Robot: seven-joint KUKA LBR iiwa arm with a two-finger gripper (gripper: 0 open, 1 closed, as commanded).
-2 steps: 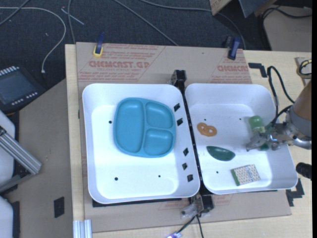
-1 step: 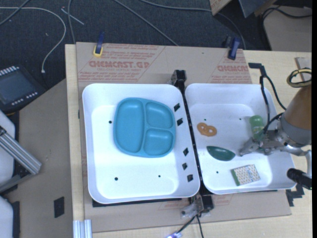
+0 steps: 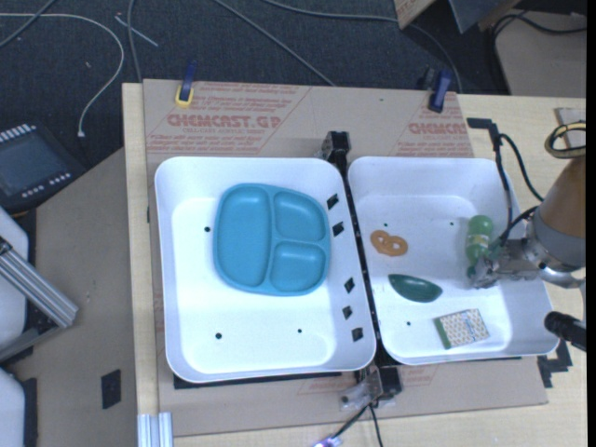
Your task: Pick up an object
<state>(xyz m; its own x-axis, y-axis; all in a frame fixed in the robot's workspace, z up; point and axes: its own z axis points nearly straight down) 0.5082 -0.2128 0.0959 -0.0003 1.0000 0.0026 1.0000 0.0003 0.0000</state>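
The right bin holds a small green bottle near its right wall. A brown pretzel, a dark green leaf-shaped piece and a speckled square pad lie further left and nearer the front. My gripper reaches in from the right and sits low at the bottle's near end, touching or almost touching it. The grey wrist and arm trail off to the right edge.
The left bin carries a blue divided plate. Black clips run along the divider between the bins. A black cable crosses the right bin's far right corner. Cardboard surrounds both bins.
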